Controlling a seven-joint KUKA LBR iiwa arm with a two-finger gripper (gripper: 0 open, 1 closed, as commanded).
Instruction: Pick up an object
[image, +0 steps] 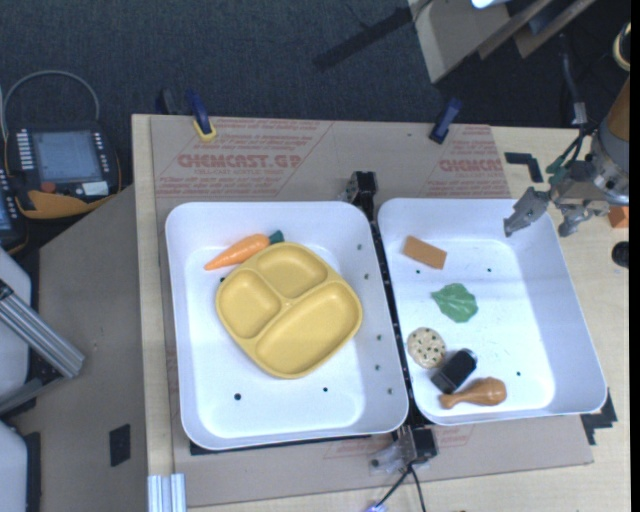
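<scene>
My gripper (548, 218) hangs open over the far right corner of the right bin (570, 310), with nothing between its fingers. Below and to its left in that bin lie an orange-brown block (425, 252), a green leaf (455, 302), a speckled cookie (426, 346), a black object (454, 370) and a brown drumstick (475, 395). The left bin (200, 330) holds a yellow divided plate (288, 309) and an orange carrot (236, 251) by the plate's far left edge.
The two bins sit side by side on a cardboard sheet (300, 155). A pendant with a screen (60, 165) lies off the bench at the far left. Clamps (203, 122) hold the cardboard's back edge.
</scene>
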